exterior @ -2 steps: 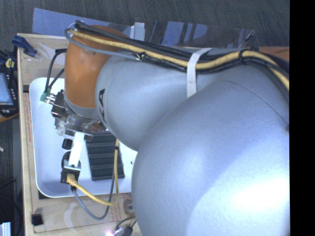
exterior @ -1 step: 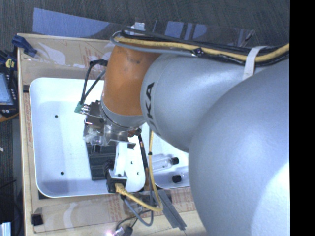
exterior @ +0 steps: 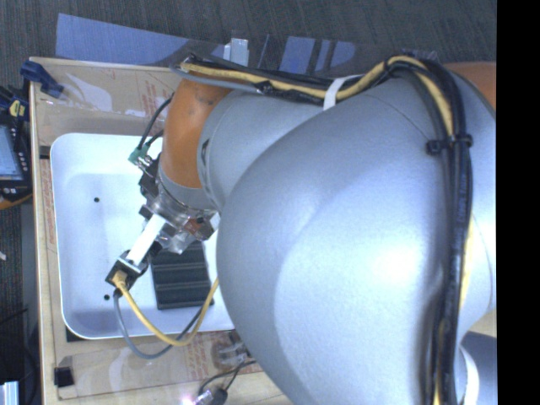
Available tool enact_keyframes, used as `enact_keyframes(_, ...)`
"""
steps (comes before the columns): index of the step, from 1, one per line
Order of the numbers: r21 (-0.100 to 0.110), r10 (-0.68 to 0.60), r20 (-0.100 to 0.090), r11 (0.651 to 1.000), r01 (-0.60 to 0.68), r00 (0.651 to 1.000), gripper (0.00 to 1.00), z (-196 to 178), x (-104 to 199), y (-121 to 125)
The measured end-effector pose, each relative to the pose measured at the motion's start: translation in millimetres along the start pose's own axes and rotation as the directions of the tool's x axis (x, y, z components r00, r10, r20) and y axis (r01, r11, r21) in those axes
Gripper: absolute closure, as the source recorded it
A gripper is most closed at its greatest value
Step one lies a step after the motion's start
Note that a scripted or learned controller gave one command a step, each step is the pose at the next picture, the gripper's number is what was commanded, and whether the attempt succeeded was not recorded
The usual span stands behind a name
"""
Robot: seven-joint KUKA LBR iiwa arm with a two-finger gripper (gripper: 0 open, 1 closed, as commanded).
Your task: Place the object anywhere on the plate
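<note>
grey arm (exterior: pixel 337 226) over white bin (exterior: pixel 76 226)

The grey arm (exterior: pixel 354 226) fills the right and centre of the frame, blocking any passage there and covering most of what lies beneath. Its orange band (exterior: pixel 190 137) and wrist reach down over the white bin (exterior: pixel 63 226) at left. The gripper (exterior: pixel 173 264) sits low over the bin's lower middle, with a dark ribbed block at its tip. A yellow cable (exterior: pixel 156 332) loops from the wrist across the bin's lower rim, cluttering the lower left. The bin floor toward the upper left of the frame lies open, bounded by its raised walls. Beyond the left rim, a strip of table (exterior: pixel 38 251) stays narrow, with dark equipment (exterior: pixel 13 154) at the frame's left edge.
</note>
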State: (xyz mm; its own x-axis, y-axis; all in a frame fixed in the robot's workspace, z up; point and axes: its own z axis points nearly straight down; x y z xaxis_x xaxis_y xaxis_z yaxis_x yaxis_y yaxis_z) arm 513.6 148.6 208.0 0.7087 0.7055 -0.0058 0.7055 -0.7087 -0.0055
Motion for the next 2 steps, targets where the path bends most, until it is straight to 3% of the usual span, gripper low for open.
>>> enact_keyframes(1,-0.002,-0.22,-0.003,0.976,0.22,0.976,1.0,17,-26,131)
enact_keyframes(2,-0.001,0.13,-0.004,0.992,-0.13,0.992,1.0,16,49,143)
